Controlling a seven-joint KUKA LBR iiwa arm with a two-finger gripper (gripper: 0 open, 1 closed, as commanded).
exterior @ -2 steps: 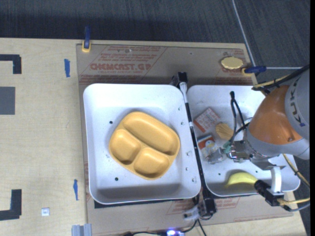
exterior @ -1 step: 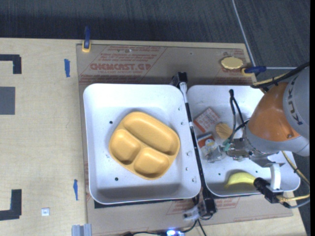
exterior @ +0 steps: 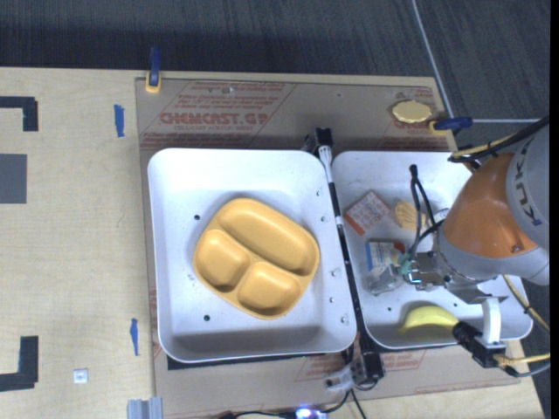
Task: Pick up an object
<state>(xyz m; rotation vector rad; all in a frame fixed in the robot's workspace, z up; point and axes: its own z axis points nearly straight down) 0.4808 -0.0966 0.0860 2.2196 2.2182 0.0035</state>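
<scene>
In the right bin [exterior: 384,166], a curved yellow banana [exterior: 428,319]; hand [exterior: 403,271] state impossible to tell.

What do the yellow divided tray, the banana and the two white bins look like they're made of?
Yellow divided tray: likely moulded plastic, smooth with a soft sheen. Banana: probably a plastic toy, evenly yellow and glossy, though it could be real. White bins: probably thin formed plastic, with rounded corners and a matte finish.
</scene>
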